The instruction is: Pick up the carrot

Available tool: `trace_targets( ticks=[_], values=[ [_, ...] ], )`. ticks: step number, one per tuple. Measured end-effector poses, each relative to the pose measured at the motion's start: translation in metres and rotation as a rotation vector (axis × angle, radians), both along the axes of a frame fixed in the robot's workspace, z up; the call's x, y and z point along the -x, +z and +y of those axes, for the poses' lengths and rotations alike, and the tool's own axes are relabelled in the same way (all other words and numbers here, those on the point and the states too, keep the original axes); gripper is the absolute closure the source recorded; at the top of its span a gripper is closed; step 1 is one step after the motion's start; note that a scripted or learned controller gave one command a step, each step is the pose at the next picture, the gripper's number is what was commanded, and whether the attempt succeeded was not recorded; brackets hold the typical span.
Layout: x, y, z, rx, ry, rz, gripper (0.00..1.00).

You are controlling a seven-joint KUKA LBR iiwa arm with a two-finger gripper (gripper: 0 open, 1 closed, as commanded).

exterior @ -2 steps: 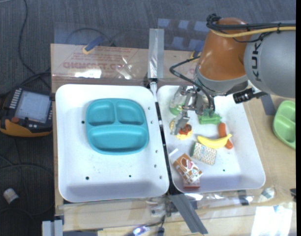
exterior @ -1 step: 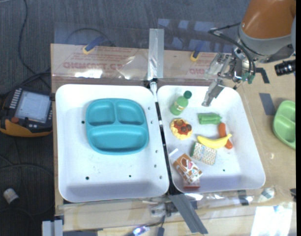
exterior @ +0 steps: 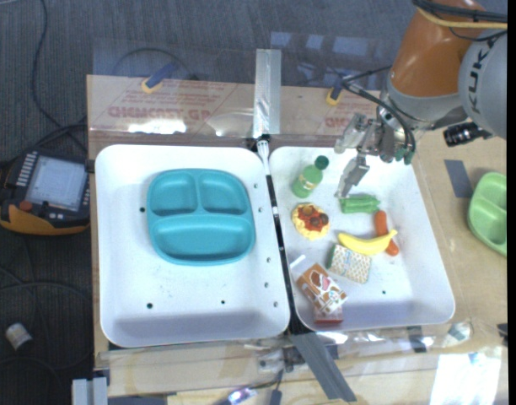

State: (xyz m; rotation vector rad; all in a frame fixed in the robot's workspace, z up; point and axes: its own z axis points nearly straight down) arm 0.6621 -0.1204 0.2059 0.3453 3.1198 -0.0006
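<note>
The carrot [exterior: 381, 223] is a small orange-red piece lying in the right bin [exterior: 427, 298], near its right wall. Its lower end runs behind the tip of a yellow banana [exterior: 366, 243]. My gripper [exterior: 347, 169] hangs over the upper part of the right bin, up and to the left of the carrot and just above a green vegetable [exterior: 359, 202]. Its two grey fingers are spread open with nothing between them. The gripper is apart from the carrot.
The right bin also holds a green bottle [exterior: 309, 178], a round red-and-yellow food piece [exterior: 311, 220], a checkered packet [exterior: 351, 264] and a brown snack box [exterior: 322, 292]. A blue divided plate [exterior: 199, 215] lies in the left bin [exterior: 123, 310].
</note>
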Motion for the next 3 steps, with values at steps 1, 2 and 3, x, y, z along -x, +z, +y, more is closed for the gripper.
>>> trace_targets(
  ticks=[1,2,3],
  values=[
    [0.005,0.103,-0.053,0.000,-0.193,-0.004,0.00],
    [0.008,0.009,-0.043,0.001,-0.045,0.000,0.00],
    [0.000,0.145,-0.051,-0.001,-0.157,-0.004,0.00]
  ],
)
